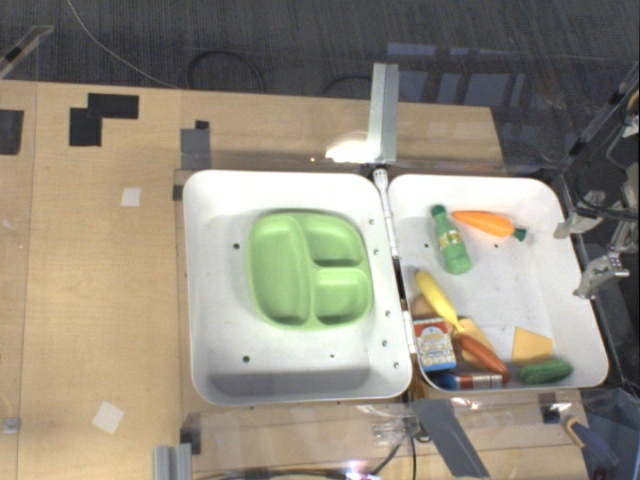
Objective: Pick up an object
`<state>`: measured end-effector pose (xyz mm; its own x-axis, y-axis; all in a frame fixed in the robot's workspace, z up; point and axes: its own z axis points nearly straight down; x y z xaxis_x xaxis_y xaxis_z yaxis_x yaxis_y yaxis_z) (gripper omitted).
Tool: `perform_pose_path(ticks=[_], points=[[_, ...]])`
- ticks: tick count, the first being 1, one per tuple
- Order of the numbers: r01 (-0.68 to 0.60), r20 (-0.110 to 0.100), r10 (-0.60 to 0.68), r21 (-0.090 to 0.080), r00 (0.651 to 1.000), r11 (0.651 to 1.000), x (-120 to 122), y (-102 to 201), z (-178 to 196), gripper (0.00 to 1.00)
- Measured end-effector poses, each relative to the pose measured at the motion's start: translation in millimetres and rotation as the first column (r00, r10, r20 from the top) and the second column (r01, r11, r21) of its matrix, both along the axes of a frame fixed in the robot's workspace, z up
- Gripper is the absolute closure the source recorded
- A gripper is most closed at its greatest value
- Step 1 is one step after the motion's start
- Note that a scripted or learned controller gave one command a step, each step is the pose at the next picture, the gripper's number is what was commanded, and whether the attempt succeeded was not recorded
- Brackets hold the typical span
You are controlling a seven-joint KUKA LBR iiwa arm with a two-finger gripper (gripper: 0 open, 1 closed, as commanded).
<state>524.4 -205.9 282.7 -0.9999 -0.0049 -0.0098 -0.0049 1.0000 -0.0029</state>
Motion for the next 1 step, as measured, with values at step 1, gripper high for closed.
perform_pose_path(ticks=[1], points=[[0.024,-0.015,-0.024,0.006,1.0,1.0,-6.6,2.9,-184.7,0.0]])
